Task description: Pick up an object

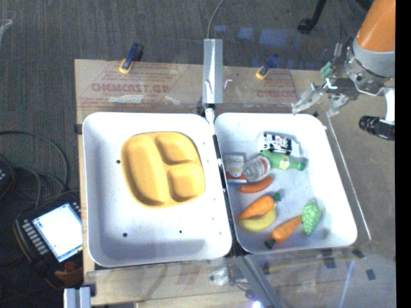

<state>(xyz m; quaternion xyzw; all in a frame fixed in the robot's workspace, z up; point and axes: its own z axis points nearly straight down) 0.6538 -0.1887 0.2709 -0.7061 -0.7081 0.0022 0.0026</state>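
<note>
The right bin (334, 172) holds several small items: a black-and-white box (278, 143), a green bottle (287, 163), a clear jar (256, 169), a red-labelled can (234, 166), a red sausage (257, 185), two carrots (259, 205) (286, 228), a yellow banana (259, 222) and a green bumpy vegetable (311, 217). My gripper (318, 102) hangs above the bin's far right corner, off to the upper right of all of them. Its fingers are spread open with nothing between them.
A yellow divided tray (164, 167) lies in the left bin (103, 236). A metal post (212, 76) stands at the back between the bins. Two clamps (131, 55) (266, 67) grip the cardboard backing. A handheld screen (56, 231) sits on the floor at lower left.
</note>
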